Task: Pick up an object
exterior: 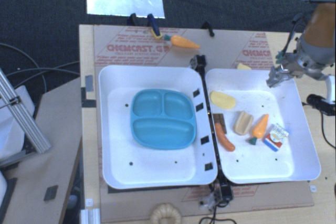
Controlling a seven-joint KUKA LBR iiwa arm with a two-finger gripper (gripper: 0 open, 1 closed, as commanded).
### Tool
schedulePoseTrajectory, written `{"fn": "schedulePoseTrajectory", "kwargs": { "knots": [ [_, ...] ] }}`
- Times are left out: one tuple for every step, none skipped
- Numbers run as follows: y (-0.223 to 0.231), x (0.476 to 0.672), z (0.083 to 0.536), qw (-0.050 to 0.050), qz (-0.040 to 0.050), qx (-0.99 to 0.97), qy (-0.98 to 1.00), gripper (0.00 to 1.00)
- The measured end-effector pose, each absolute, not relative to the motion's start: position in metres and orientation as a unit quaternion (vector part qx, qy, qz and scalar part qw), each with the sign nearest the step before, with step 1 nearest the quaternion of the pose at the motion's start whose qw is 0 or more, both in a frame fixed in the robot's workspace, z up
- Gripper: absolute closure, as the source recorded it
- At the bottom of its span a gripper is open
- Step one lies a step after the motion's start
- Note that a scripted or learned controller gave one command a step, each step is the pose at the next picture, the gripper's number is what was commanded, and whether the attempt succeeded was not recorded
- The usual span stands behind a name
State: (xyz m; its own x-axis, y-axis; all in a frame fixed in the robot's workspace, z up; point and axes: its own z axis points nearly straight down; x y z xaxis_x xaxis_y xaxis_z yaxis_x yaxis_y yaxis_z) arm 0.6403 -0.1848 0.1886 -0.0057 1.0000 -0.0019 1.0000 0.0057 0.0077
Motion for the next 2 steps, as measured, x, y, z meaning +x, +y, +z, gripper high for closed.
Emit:
{"fn": "schedulePoseTrajectory", "kwargs": {
  "knots": [
    [-0.185, 0.642, 0.228, 0.003, 0.0019, 0.705, 0.709, 1.0],
    [-0.125, 0.64, 0.224, 0.0, 0.0015, 0.704, 0.711, 1.0]
  ]
}}
